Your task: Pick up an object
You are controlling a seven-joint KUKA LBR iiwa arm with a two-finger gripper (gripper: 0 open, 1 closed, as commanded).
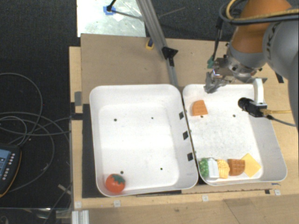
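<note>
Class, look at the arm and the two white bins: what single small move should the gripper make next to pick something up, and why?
Probably a short move toward the near side and down onto the orange wedge-shaped toy. The gripper hangs at the far rim of the right white bin with nothing seen between its fingers, and that wedge lies alone just in front of it, apart from the other toys.

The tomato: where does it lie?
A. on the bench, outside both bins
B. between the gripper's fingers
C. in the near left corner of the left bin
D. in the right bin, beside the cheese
C: the tomato rests alone in the left bin, in its near left corner.
</note>
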